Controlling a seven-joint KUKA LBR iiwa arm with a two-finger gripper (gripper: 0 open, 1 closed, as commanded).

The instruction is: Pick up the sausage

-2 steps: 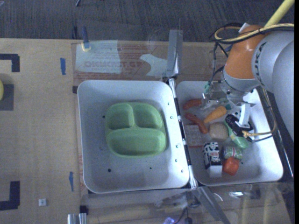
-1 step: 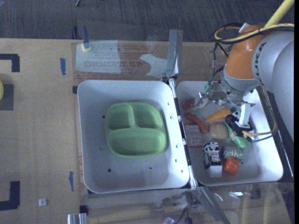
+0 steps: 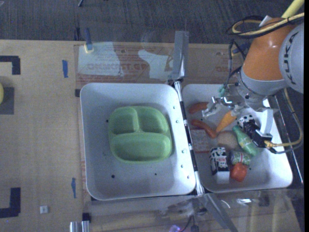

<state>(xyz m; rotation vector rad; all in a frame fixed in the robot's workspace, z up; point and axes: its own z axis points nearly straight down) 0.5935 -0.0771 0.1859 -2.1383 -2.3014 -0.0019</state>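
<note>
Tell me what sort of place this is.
Likely a robotics lab bench for pick-and-place trials: a KUKA arm reaches over two white bins, one holding toy food, beside tape markers on the board.

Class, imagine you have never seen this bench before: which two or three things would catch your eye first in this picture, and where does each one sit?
First comes the green divided plate, alone in the middle of the left bin. Next is the arm's orange band at the upper right, above the right bin. Under it lies a bright jumble of toy food, including a reddish sausage near that bin's left wall and a carrot beside it.
</note>
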